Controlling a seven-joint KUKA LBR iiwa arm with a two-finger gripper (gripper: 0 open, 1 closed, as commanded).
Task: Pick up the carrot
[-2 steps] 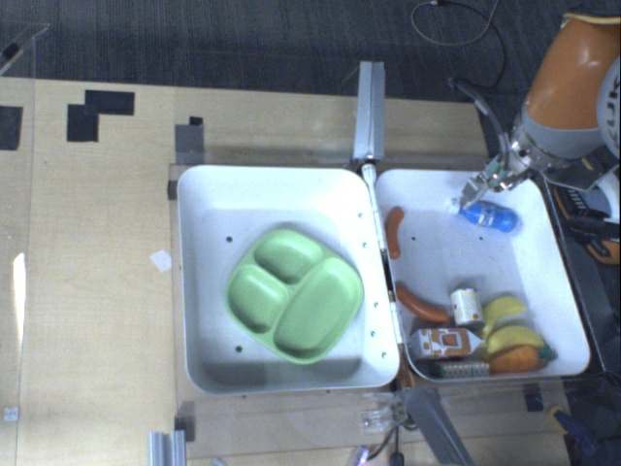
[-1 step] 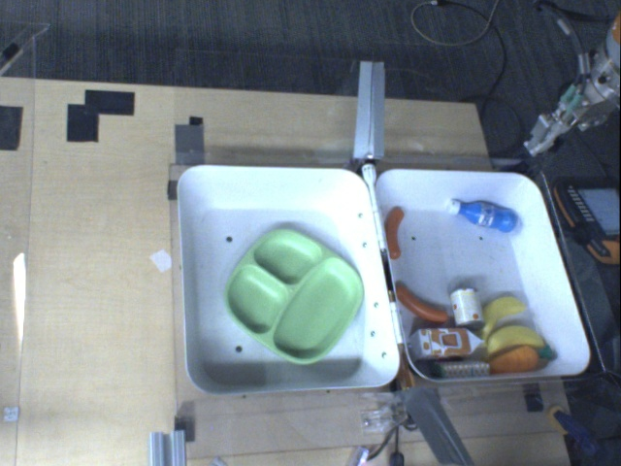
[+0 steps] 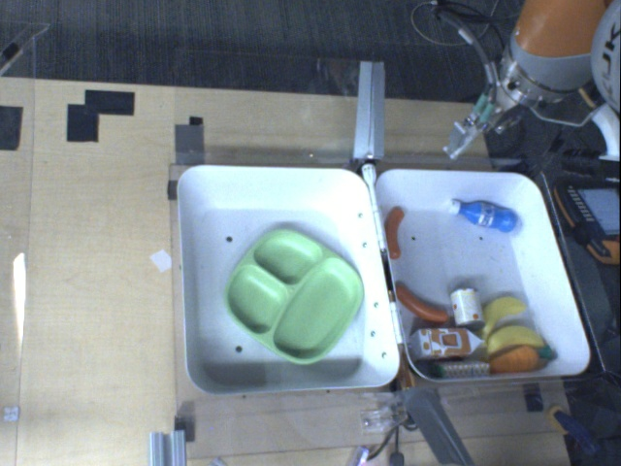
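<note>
Gripper (image 3: 464, 136) hangs above the right bin's (image 3: 543, 202) back edge, can't tell open/closed; carrot (image 3: 514, 359) in front corner w/ bananas (image 3: 509, 323).

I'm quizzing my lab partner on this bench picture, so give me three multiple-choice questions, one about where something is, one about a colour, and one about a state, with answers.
1. Where is the carrot?
A. on the green plate
B. in the near right corner of the right bin
C. on the bench outside the bins

2. What colour is the bottle?
A. blue
B. red
C. yellow

3. Where is the gripper relative to the carrot?
A. closed around it
B. resting on it
C. apart from it, over the far edge of the right bin

Answers:
1 B, the carrot lies beside the bananas in that corner of the right bin.
2 A, its body is blue with a white cap.
3 C, the gripper hangs over the far rim, well clear.
</note>
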